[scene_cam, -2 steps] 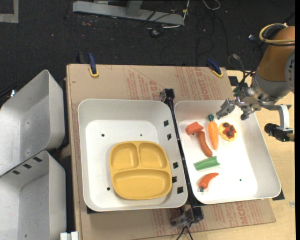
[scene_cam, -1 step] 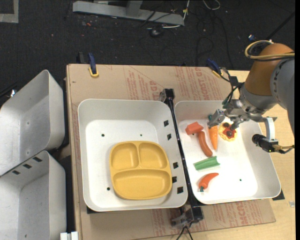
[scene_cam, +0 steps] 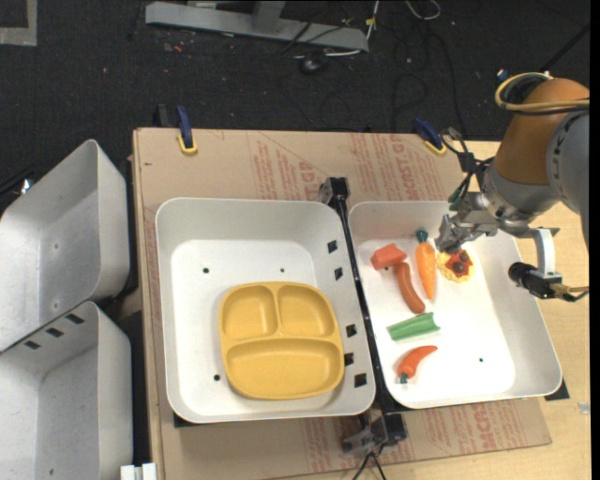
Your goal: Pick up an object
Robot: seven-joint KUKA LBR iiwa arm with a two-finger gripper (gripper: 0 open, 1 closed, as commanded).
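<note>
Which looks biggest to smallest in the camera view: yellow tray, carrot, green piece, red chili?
1. yellow tray, by far
2. carrot
3. green piece and red chili: too alike to rank.

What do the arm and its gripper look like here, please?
The arm is grey metal with a rounded orange band above the wrist and a yellowish cable loop beside it. Thin dark cables run to the gripper, a small grey and black metal assembly with a white bracket nearby.

A dark speckled floor (scene_cam: 84,84) surrounds a brown board bench (scene_cam: 272,164). Black cables (scene_cam: 412,89) and a grey metal frame (scene_cam: 253,23) lie on the floor behind it. Two spare white bins (scene_cam: 56,281) sit at the left.
</note>
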